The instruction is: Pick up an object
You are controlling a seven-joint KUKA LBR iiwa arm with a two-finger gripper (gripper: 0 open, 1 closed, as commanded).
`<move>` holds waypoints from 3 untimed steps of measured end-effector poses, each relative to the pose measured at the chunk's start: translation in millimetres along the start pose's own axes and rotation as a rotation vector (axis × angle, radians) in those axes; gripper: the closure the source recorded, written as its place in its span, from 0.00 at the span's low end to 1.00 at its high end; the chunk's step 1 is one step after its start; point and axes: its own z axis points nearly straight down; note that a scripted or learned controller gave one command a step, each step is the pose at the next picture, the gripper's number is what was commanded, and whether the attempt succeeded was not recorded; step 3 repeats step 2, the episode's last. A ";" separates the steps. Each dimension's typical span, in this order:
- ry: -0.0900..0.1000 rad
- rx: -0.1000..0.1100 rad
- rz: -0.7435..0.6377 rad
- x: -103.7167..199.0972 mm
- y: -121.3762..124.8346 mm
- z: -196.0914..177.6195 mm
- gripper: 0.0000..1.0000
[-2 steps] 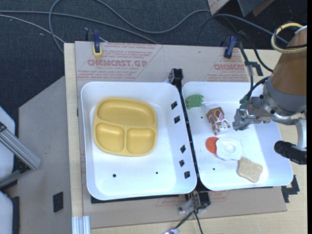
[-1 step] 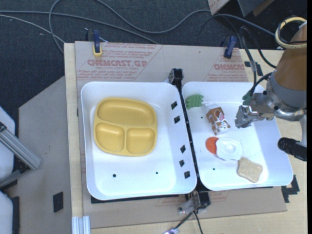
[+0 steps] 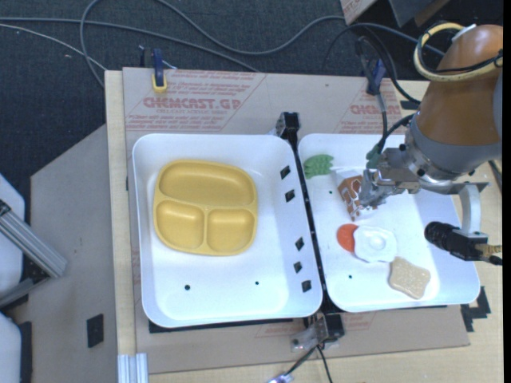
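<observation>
My gripper hangs low over the right bin, its tips right at a brown-and-white striped item. A green leafy piece lies at the bin's back left. Just in front of the gripper sit a red-orange disc and a white fried-egg shape. A tan bread slice lies near the bin's front. The arm's orange band and grey wrist cover the bin's back right.
The left bin holds a yellow three-compartment tray. A black divider with clips runs between the bins. Cardboard lies under both bins, and cables run across the dark floor behind.
</observation>
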 end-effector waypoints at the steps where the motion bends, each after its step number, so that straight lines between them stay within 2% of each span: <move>1: 0.000 0.001 -0.001 59.3 4.0 -0.7 1.00; 2: 0.001 0.002 -0.001 121.3 8.9 4.3 1.00; 3: 0.001 0.002 -0.001 121.3 8.9 4.3 1.00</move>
